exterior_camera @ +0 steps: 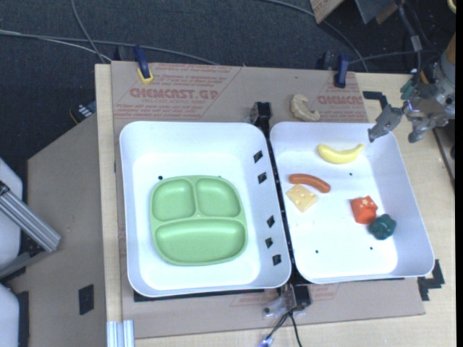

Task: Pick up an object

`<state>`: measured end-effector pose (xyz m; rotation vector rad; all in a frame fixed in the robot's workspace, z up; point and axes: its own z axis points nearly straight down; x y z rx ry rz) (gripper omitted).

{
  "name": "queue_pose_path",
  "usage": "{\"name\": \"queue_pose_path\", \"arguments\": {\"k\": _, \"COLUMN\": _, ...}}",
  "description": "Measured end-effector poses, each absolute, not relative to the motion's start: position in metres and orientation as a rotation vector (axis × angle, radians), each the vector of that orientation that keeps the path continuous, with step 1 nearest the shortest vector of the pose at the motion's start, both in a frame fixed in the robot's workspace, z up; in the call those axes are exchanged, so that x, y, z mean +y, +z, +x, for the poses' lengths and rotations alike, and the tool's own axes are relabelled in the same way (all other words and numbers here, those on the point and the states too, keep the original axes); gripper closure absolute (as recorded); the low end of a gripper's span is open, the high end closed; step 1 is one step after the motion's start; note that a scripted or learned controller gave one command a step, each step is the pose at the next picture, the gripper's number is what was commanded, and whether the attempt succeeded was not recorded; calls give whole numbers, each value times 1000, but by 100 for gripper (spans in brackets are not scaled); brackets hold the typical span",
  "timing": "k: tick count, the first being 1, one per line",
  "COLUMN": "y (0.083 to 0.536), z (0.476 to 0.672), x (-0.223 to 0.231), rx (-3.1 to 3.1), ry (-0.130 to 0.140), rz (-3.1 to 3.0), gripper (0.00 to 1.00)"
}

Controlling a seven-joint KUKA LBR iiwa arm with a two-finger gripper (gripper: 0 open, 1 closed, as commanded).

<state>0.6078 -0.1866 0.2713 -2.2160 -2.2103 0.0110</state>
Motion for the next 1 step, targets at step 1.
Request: {"name": "queue_pose_path", "arguments": {"k": 1, "y": 279, "z": 610, "x": -186, "rx": -2222, "ry": 0, "rz": -2220, "gripper": 0}}
